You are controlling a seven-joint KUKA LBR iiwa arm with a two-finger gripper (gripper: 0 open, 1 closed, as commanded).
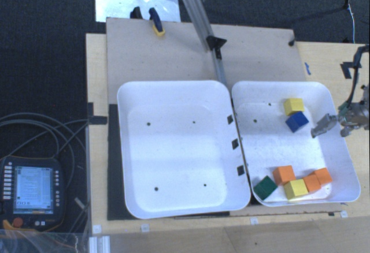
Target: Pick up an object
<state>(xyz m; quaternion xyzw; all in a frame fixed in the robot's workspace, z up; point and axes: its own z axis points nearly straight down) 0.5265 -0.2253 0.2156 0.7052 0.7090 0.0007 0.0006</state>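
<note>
At right, over the right bin's [341,108] right rim: gripper [334,125], finger opening impossible to tell, no block seen between them. Just left of it: blue cube [296,122] touching yellow cube [293,105]. Near edge: green [265,187], orange [283,174], yellow [295,189] blocks.

Both bins [173,93] plain white. Right bin [341,159] contents: yellow cube [293,105], blue cube [296,122], green cube [265,187], orange cube [283,174], second yellow cube [296,189], two further orange cubes [317,179] at its near right corner.
</note>
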